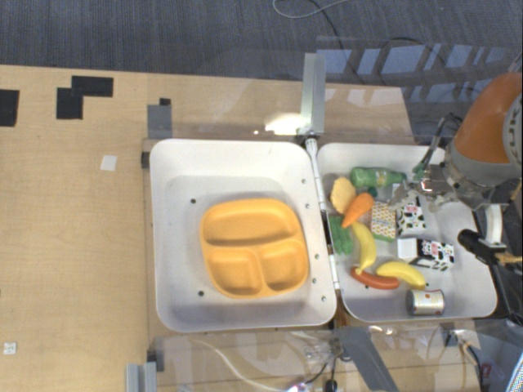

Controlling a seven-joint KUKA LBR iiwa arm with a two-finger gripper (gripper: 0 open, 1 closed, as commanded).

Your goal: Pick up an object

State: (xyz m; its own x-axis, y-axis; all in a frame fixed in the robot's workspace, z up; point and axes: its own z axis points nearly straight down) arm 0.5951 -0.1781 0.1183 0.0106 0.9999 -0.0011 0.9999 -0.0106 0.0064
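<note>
Camera view: left bin (163, 219) holds an orange tray (249, 247). Right bin (482, 300) holds the clutter: green bottle (377, 175), carrot (357, 208), two bananas (402, 271), can (425, 301), patterned blocks (411, 217). Gripper (421, 188) sits above the bin's upper right, beside the bottle; grip state cannot be told.

Floor: dark grey ribbed carpet (163, 15) across the top of the view.
Cable: thin black cable (359, 2) lying looped on the carpet, top right.
Bench: pale wooden benchtop (73, 243) filling the left and middle.
Markings: black rectangular patches (82, 95) on the benchtop's upper left, a small white square (109, 163) below them.
Fixtures: upright grey metal bracket (314, 92) at the far edge, smaller grey bracket (159, 121) to its left.
Light: bright glare spot (282, 125) on the benchtop just beside the upright bracket.
</note>
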